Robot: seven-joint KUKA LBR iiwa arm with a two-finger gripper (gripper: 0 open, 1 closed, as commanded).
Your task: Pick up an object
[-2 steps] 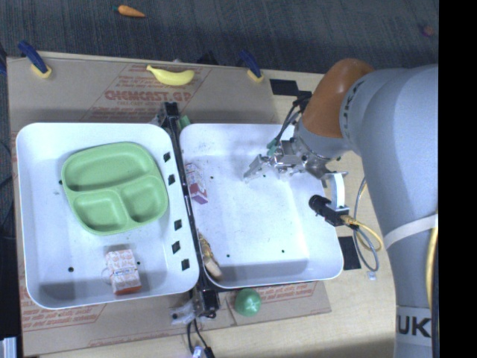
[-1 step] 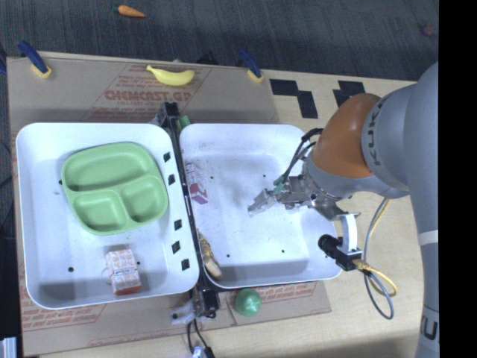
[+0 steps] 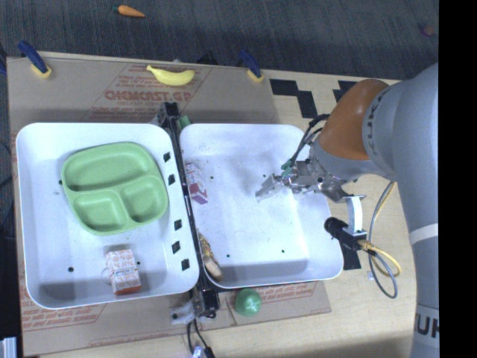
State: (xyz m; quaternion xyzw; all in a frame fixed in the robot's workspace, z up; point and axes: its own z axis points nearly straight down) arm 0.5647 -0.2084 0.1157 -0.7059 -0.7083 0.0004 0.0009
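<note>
Camera view, looking down at a slant: a worktop covered with printed brown cardboard is recorded, with dark grey carpeted floor beyond it at 12 o'clock. Two shallow white bins are set side by side. Left bin: one green divided tray and, at its 6 o'clock, one small printed carton. Right bin: one small pink-and-white packet near the bin's 9 o'clock wall and one tan object at its 7 o'clock corner; no item is seen between the jaws.

Outside the bins: one yellow banana on the cardboard at 12 o'clock, one green ball at 6 o'clock just below the right bin, two blue clamps on the far worktop edge, one orange item on the floor.

One grey arm with an orange band enters from 3 o'clock; one gripper is seen over the right bin's middle, apart from the packet. Whether the jaws are spread or pressed together cannot be told.
</note>
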